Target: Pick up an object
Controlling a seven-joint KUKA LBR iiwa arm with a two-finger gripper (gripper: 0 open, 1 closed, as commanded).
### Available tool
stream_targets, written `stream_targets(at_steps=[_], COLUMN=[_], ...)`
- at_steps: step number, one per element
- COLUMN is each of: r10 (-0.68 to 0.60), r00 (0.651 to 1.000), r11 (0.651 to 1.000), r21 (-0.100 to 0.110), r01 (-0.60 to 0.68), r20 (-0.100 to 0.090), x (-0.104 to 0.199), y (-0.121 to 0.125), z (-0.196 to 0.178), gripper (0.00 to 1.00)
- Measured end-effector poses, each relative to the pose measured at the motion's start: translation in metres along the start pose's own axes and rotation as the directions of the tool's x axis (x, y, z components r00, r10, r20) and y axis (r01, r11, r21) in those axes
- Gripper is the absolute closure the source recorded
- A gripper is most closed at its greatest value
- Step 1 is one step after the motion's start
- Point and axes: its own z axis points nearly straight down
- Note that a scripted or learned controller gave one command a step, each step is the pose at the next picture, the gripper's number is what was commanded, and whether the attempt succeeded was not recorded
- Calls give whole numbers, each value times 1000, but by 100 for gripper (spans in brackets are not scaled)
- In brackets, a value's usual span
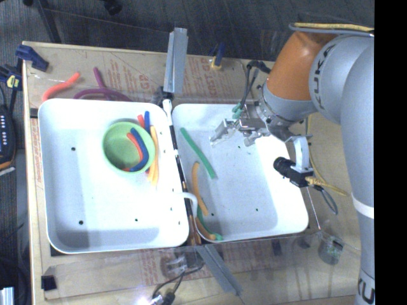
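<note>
My gripper (233,133) hangs over the back of the right bin (280,202), its two metal fingers spread apart with nothing between them. A green stick (198,152) lies at a slant in that bin, just left of and below the fingers. An orange stick (198,184) lies along the bin's left wall, and a green curved piece (206,229) rests in its front left corner. In the left bin (76,202) sits a green bowl (126,146) with red, blue and orange sticks (144,143) on its right rim.
The grey arm with its orange band (299,62) covers the right bin's back right corner. A black cable fitting (289,170) hangs at the bin's right wall. A metal bar (175,59) stands behind the bins. Loose sticks (95,84) lie on the bench at back left.
</note>
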Motion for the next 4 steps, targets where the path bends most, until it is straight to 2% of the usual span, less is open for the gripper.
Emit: stream_targets(at_steps=[1,2,3,4], r10=[-48,-54,-54,-87], r00=[999,999,998,996], r11=[999,999,999,996], r21=[-3,0,0,1], r01=[48,54,54,87], r20=[9,8,10,3], x=[37,38,37,21], y=[14,14,14,3], z=[104,95,94,126], gripper=[0,100,0,0])
